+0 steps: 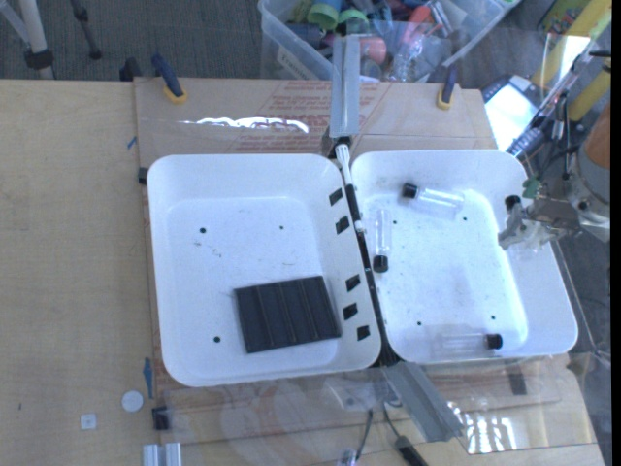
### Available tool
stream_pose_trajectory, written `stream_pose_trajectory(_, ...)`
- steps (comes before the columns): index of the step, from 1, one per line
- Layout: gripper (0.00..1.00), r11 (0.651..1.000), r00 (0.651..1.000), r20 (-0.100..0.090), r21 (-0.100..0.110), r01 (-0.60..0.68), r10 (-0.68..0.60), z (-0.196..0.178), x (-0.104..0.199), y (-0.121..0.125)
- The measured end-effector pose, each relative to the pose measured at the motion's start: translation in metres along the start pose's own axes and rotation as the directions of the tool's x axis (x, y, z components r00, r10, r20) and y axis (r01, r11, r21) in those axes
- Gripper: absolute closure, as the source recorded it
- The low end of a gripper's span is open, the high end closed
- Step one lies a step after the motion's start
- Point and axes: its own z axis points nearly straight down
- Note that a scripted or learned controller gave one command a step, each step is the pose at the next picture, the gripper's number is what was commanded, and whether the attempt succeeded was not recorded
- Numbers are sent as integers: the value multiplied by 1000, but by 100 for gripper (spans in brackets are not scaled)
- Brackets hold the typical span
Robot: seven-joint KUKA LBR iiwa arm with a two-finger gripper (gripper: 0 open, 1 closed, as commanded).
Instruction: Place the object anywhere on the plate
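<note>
- While the arm [574,207] stands over the right rim of the right bin [543,304], the counter [68,260] carries both white bins side by side on a cardboard sheet [252,115], with a clear tote of coloured toys [388,17] behind them.
- Left bin [194,178]: holds the plate [287,314], a dark ribbed rectangle lying flat towards the near edge. Nothing rests on it.
- Right bin: holds three clear vials with black caps, all lying on their sides and well apart from each other.
- Arm: the wrist end sits at the bin's far right wall, well apart from the plate. Whether the jaws are spread or pressed together cannot be told. A pale, glassy patch below them may be tool or object, so no grasp is confirmed.
- Upper vial [434,198]: near the back of the right bin, cap to the left.
- Near vial [466,341]: by the front wall, cap to the right.
- Divider vial [379,241]: just beside the wall between the bins, cap towards the front.
- Assessment: the pick step is in hand, and placement has not begun. Every candidate object remains in the right bin.
- Next move, as judged: close squarely on one vial across its narrow body, lift clear of the divider, carry leftwards and lower over the plate. The round glass may roll or slip, so a centred grip and a low release are advised.
</note>
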Motion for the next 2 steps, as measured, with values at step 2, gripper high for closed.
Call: stream_pose_trajectory(2, 100, 990, 990, 0, 1, 142, -142, 48, 106, 52)
